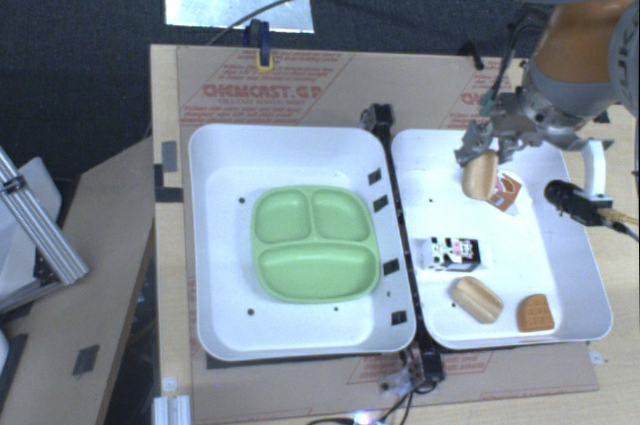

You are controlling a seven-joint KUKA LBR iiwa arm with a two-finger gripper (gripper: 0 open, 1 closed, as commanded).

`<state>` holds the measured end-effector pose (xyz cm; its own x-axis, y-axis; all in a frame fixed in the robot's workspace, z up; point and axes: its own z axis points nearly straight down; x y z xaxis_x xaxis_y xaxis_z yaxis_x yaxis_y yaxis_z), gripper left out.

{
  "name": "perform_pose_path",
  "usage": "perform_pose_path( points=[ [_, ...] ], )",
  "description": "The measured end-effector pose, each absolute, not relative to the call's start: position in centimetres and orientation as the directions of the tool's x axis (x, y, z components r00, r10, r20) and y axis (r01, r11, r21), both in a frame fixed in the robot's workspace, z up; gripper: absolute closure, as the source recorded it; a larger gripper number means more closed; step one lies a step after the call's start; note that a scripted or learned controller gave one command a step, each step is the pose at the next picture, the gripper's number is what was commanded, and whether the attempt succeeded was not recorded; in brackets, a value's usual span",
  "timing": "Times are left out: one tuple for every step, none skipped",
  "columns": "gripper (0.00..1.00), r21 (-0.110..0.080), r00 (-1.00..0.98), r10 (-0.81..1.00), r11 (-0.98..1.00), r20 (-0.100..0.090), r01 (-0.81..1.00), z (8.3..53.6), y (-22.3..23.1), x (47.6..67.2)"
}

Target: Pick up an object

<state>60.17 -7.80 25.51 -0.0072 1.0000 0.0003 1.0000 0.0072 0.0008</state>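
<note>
I found the tool (pixel 487 147) over the far part of the right bin (pixel 580 283), its fingers closed around a tan bread roll (pixel 480 176) hanging upright just beneath them. In my judgement the grip sat high on the roll's top end, so I would have raised it slowly and straight, clear of the orange-white packet (pixel 507 191) just beside it.

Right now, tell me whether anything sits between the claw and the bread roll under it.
Nothing visible does. The claw is directly over the tan bread roll in the right bin, at its top end. An orange-and-white packet lies beside the roll, not over it.
</note>
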Motion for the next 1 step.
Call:
perform_pose_path(
  points=[
    [1.0,0.001,-0.009,1.0,0.009,0.001,1.0,24.38,-3.42,59.48]
  ],
)
